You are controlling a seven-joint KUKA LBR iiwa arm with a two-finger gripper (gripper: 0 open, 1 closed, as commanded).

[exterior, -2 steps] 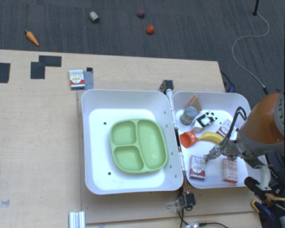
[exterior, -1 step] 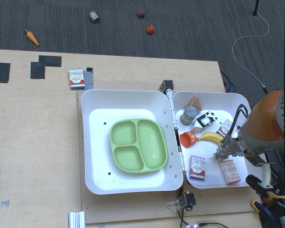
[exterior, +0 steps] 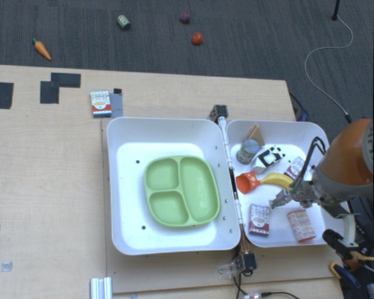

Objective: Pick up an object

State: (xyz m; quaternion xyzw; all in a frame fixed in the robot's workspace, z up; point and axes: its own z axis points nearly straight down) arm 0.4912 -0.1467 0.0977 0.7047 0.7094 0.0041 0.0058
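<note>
pincer (exterior: 279, 200): low in the right bin (exterior: 315, 131), right of frame, grip state unclear | banana (exterior: 273, 180): just above it | red packet (exterior: 259, 219): just below-left | green plate (exterior: 181, 191): left bin (exterior: 117, 175)

The 2 bins (exterior: 117, 193) are showing plain white against the pale tan wood of the bench (exterior: 52, 193). A light green divided plate (exterior: 182, 191) is sitting in the left bin. In the right bin, a yellow banana (exterior: 274, 180) is lying by a red scoop (exterior: 246, 183), a red-and-white carton (exterior: 259, 219), a pink speckled packet (exterior: 300, 225), a grey tin (exterior: 248, 153) and a black-and-white patterned piece (exterior: 269, 157). The arm (exterior: 349, 160) is showing orange over grey. On the dark grey carpet (exterior: 245, 52) an orange carrot (exterior: 41, 49), a red ball (exterior: 197, 38) and a purple one (exterior: 184, 18) are lying.
</note>
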